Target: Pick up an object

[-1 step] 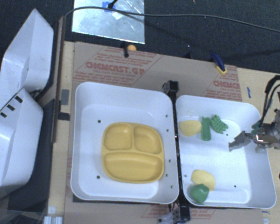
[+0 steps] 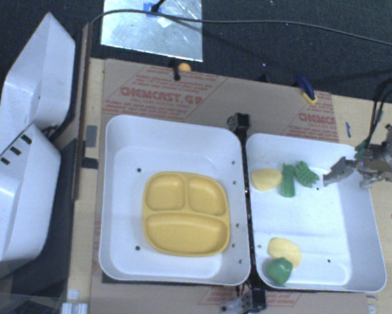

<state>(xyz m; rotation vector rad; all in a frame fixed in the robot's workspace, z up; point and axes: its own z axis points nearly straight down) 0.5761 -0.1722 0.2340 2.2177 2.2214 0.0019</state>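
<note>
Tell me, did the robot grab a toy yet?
Not yet. The gripper hangs over the right bin with nothing in it. The closest thing is the green toy next to it. All the toys lie in the bin, so picking one is left.
</note>
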